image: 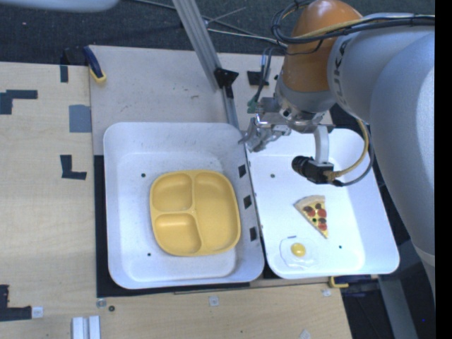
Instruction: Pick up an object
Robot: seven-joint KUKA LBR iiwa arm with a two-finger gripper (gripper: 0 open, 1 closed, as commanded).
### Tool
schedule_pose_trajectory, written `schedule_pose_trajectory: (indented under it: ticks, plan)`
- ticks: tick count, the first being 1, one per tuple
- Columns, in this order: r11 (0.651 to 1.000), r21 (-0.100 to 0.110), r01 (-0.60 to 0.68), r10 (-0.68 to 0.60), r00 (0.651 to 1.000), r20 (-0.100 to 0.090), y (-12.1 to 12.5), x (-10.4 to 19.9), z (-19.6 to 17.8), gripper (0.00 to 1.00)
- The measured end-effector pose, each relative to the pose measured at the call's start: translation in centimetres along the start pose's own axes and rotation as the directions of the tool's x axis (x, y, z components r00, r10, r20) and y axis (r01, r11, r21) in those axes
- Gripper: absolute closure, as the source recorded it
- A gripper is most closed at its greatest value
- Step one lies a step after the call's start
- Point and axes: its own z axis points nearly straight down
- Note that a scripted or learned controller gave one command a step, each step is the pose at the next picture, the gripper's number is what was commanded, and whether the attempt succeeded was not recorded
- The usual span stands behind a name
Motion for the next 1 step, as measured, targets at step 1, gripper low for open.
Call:
schedule_pose_trajectory:
  ticks: [1]
  plan:
    - [1.000, -0.002, 0.001, -0.001, 1.000, -0.001, -1.10, 5.43, -1.20, 1.00]
